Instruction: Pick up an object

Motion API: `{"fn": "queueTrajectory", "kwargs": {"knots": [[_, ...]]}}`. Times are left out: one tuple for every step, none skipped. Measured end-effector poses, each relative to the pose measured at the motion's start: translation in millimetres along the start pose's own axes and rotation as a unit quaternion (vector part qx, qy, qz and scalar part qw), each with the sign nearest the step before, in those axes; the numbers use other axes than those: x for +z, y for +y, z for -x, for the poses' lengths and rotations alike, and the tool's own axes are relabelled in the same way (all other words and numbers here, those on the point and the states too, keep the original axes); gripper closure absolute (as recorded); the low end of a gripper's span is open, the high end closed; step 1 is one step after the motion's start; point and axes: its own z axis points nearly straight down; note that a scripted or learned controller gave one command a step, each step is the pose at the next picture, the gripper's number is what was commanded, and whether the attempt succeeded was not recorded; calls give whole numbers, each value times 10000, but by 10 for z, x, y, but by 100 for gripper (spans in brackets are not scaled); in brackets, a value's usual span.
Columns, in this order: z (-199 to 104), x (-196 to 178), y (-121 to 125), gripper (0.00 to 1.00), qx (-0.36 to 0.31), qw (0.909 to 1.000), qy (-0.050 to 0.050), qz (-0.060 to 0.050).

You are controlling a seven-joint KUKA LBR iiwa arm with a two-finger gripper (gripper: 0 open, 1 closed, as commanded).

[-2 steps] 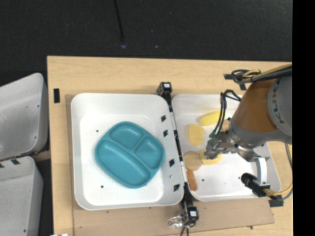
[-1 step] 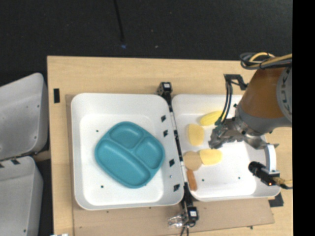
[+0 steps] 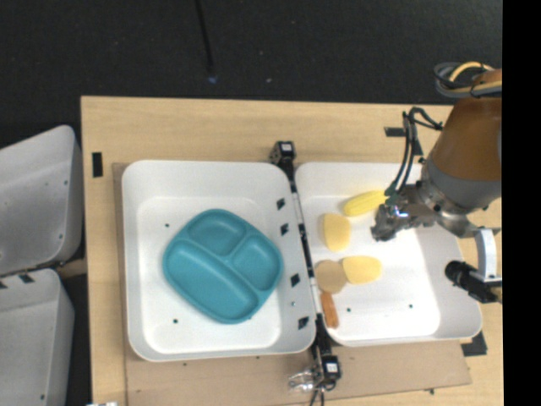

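Two white bins sit on a wooden bench (image 3: 211, 125). Right bin (image 3: 423, 320) holds small yellow pieces; the gripper (image 3: 387, 223) hovers beside the yellow piece (image 3: 363, 203), probably light, smooth, best pinched across its narrow width.

A teal plate (image 3: 222, 265) lies in a white bin (image 3: 144, 328); yellow pieces (image 3: 362, 268).

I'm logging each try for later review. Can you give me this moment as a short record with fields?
left bin: holds a teal divided plate
right bin: several yellow pieces, one tan piece, one orange-brown stick
hand: over the right bin, beside the upper yellow piece
held: nothing seen between the fingers
arm: enters from the right
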Motion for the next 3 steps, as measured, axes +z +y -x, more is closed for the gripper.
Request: {"fn": "queueTrajectory", "kwargs": {"knots": [[-428,65,94,100,-12,10000,8,-31],[-847,44,170,100,-17,10000,15,-33],[-1457,-26,261,100,-25,10000,17,-29]]}}
